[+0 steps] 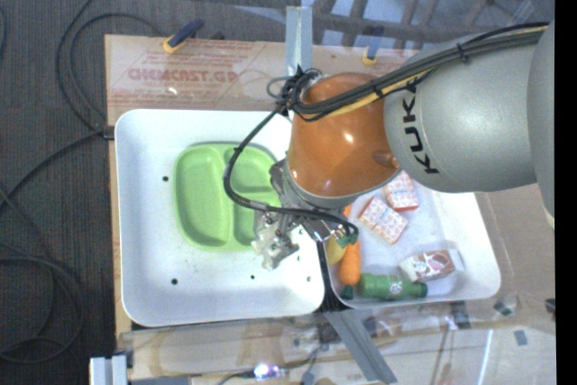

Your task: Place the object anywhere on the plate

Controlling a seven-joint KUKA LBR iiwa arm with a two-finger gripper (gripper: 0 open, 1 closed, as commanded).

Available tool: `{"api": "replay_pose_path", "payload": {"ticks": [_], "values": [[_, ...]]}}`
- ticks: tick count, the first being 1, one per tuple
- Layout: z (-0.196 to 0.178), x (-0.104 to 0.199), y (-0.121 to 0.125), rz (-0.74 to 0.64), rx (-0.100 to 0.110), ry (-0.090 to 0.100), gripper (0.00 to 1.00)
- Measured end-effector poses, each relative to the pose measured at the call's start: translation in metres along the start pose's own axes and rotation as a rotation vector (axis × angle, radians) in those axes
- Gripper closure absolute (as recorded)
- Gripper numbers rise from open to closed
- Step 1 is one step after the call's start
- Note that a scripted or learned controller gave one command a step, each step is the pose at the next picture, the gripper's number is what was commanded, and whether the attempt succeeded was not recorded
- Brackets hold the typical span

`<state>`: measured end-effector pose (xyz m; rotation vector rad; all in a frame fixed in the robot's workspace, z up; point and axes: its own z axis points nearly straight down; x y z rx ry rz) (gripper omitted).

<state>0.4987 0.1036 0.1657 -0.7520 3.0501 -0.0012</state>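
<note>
"KUKA" can be read in dark capital letters on the grey arm (478,126), running down its shell just right of the orange band (338,140). Faded red print is seen on the bench board (180,77) up and left of that band, something like "CHEMCAST", though the rest can't really be made out. Printing is seen on the small packets (383,219) below the band, but it's too small to be read.

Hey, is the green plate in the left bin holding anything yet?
Nothing visible on it. The green plate shows bare compartments in the left bin, though the arm hides its right part; the gripper hangs at its lower right edge.
</note>
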Motion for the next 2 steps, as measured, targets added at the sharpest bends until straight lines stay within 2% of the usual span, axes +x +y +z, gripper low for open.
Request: {"api": "replay_pose_path", "payload": {"ticks": [1, 2], "values": [[0.000, 0.000, 0.000, -0.001, 0.000, 0.000, 0.00], [0.053, -0.015, 0.008, 0.078, 0.006, -0.041, 0.00]]}}
